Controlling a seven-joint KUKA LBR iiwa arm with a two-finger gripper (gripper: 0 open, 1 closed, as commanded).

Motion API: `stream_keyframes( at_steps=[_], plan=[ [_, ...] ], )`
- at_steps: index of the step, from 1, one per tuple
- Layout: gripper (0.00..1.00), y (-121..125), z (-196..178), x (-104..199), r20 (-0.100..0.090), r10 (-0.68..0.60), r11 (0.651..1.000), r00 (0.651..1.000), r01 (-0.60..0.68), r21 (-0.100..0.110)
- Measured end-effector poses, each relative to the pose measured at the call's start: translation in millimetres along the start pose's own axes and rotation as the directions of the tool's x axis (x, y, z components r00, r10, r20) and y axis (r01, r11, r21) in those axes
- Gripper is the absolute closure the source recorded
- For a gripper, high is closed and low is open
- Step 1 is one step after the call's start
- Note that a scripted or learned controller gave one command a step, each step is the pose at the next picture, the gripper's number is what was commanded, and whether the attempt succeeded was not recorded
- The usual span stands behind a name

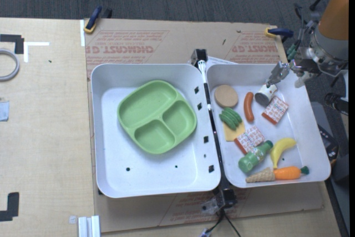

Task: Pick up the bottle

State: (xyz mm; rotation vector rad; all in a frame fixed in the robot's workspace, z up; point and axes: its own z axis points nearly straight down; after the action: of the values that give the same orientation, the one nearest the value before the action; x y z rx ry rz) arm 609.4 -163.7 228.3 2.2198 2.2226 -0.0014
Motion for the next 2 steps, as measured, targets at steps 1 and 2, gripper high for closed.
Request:
stream_keyframes(
  at_steps=[1,2],
  plan=[
    [1.00,0.3,-9.6,-0.4,0.001,-0.002,1.000,1.000,0.002,0.000],
    [1.00,-40.5,-22.3,91.0,0.000,0.340,0.940,0.940,-0.340,0.002]
  ],
)
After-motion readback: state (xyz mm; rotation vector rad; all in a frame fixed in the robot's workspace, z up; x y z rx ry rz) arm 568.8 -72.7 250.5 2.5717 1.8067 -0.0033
